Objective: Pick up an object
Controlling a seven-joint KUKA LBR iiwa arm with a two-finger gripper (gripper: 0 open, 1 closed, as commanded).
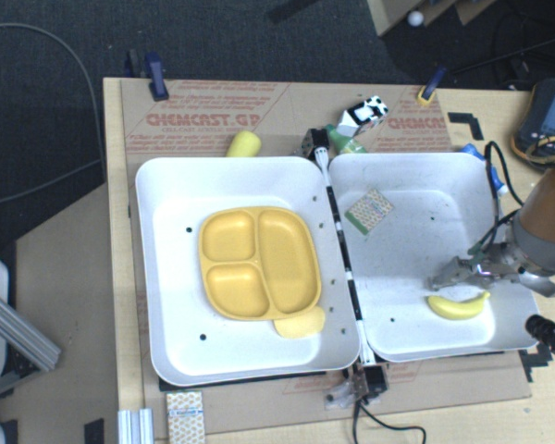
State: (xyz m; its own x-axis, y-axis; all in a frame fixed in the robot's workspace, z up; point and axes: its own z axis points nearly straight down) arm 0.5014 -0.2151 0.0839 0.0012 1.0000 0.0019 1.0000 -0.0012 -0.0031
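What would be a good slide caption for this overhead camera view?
Robot gripper poised just above a banana in the right bin; a yellow divided plate sits in the left bin.

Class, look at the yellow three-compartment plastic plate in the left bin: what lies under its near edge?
A pale yellow flat piece pokes out from under the yellow three-compartment plastic plate, resting on the left white bin. The plate covers the rest of it, so its full shape is hidden.
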